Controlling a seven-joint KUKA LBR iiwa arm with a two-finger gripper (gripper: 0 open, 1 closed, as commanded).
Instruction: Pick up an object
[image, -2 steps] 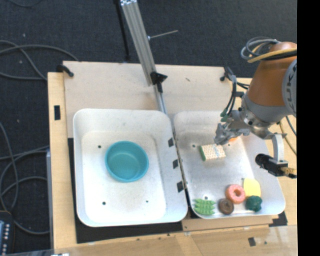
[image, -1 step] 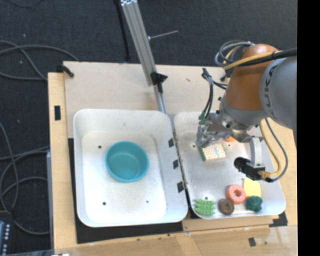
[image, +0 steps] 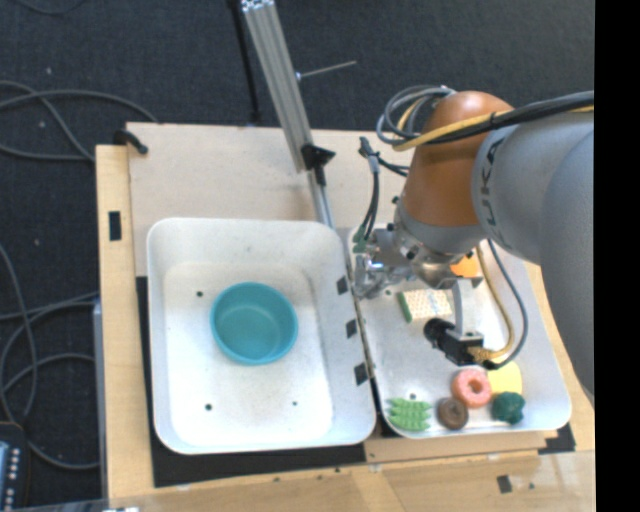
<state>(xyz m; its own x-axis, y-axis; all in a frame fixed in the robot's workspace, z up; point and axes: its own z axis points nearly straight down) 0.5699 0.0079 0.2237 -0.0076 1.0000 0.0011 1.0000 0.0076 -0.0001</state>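
The gripper (image: 372, 272) is hanging over the right bin's (image: 545, 375) upper left corner; its state is unclear. Toys are lying below it: a pink donut (image: 470, 387), brown donut (image: 453, 413), green comb-like piece (image: 407, 411). A teal bowl (image: 254, 321) is sitting in the left bin (image: 175, 262).

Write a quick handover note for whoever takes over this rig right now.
Hand: low over the right bin's upper left corner; nothing visibly held.
Objects: pink donut, brown donut, green toy, dark green piece and yellow block along the right bin's near edge; teal bowl in the left bin.
Done: no pick visible.
Left: grasp and lift one object.
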